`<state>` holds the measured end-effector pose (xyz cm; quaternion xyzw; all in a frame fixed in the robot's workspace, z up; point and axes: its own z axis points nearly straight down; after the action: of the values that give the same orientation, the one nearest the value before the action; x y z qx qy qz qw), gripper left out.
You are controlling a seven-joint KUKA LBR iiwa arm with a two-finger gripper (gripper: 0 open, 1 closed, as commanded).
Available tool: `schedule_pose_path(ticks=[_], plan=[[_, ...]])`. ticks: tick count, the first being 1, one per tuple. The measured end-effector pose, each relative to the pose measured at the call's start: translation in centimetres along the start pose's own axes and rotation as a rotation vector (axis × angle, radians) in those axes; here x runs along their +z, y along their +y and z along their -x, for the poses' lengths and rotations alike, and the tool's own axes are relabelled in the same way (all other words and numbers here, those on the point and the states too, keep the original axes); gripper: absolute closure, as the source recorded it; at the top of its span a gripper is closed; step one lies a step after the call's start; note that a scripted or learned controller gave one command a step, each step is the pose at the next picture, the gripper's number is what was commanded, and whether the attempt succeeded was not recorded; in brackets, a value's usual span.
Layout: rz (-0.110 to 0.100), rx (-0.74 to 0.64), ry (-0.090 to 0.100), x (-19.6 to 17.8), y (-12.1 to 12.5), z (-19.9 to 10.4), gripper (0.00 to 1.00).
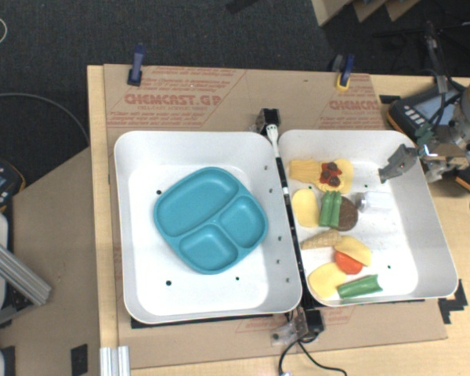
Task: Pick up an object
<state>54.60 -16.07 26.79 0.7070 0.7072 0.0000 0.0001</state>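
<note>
Widest thing first: the counter (219,92), a brown board clamped at its far edge by a blue clip (136,65) at eleven o'clock and a yellow clip (344,75) at one o'clock, presumably so the surface can't slide under the bins. On it sit two shallow white bins side by side, walls touching at the centre.

The left bin (137,288) carries a teal divided plate (210,219), flat, three compartments, all bare. It looks like a drop-off spot waiting for food.

The right bin (423,249) is where the pickable things are, bunched against its nine o'clock wall. The toy food runs from a yellow corn piece (303,170) with a red-spotted yellow piece (331,175) at twelve, down through a pale yellow lemon shape (304,207), a green vegetable (330,209) leaning on a dark brown round piece (348,217), then a tan strip (319,241), a yellow-and-red piece (351,257), a yellow wedge (323,279) and a green bean pod (359,287) at six.

And the gripper (392,168), coming in from three o'clock, hangs over the bin's upper right, well apart from the pile. A dark finger slants down toward the floor of the bin, but whether the jaws are apart or together, I cannot tell. Nothing is seen between them, so I'd judge the pick not yet made; the nearest target looks like the brown piece.
</note>
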Motion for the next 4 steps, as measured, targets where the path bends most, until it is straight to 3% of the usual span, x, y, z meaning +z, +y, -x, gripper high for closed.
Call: schedule_pose_path(ticks=[1, 2, 3, 4], plan=[[-0.006, -0.005, 0.004, 1.7, -4.3, -6.5, 0.0], [-0.003, -0.005, 0.003, 0.5, -6.8, -11.4, 0.0], [-0.003, -0.006, 0.002, 0.9, -6.7, -17.5, 0.0], [0.0, 0.0, 0.001, -0.2, -6.6, -17.2, 1.0]])
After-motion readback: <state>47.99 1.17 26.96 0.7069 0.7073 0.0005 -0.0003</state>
